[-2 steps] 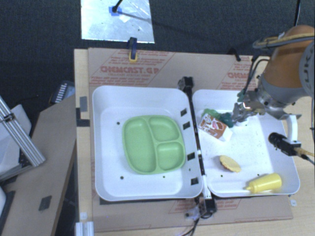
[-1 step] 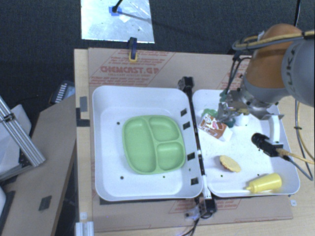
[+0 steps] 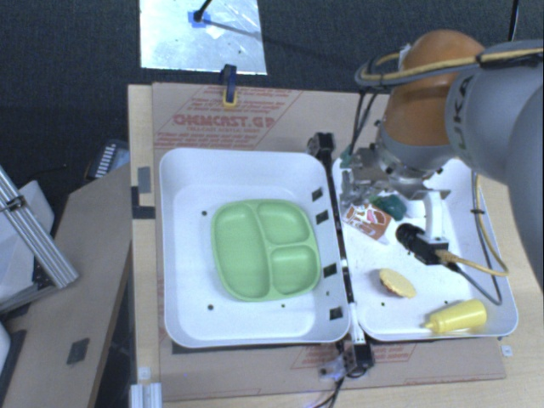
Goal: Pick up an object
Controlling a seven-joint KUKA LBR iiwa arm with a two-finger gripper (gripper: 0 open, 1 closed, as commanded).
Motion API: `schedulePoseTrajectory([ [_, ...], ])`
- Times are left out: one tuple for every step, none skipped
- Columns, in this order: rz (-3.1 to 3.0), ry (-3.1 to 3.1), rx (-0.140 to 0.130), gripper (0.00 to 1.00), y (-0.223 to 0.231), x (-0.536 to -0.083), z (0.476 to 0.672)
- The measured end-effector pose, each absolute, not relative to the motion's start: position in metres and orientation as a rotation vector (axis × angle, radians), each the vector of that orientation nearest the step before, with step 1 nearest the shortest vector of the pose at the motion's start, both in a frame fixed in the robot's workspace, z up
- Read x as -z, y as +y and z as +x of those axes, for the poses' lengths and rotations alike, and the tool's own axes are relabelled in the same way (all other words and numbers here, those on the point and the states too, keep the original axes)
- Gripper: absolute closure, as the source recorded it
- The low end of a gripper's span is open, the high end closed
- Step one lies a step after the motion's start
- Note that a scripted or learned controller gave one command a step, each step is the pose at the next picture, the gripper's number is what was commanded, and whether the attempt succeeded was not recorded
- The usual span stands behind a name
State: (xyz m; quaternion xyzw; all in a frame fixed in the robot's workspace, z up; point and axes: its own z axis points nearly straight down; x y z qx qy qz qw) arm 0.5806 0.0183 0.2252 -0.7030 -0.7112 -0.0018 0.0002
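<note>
Left bin (image 3: pixel 183 313): green divided plate (image 3: pixel 262 249), untouched, lying flat. Right bin (image 3: pixel 501 313): red-and-white packet (image 3: pixel 367 220) near the divider, teal item (image 3: pixel 393 204) just beside it, tan cookie-like piece (image 3: pixel 396 283) lower down, yellow squeeze bottle (image 3: pixel 456 316) on its side near the front rim. Gripper (image 3: pixel 374 195) low over the packet and teal item, wrist bulk covering the fingertips. Open or closed: cannot tell. Nothing visibly lifted; pick judged not yet done. Teal item partly hidden, identity unclear.

Even overhead light, soft shadows, glare on white bins (image 3: pixel 255 164), slight blur.
</note>
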Motion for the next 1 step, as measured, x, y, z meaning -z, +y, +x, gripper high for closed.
schedulePoseTrajectory([
  [-2.210,-2.233,0.006,1.00,0.0669,-0.2261,0.5988],
])
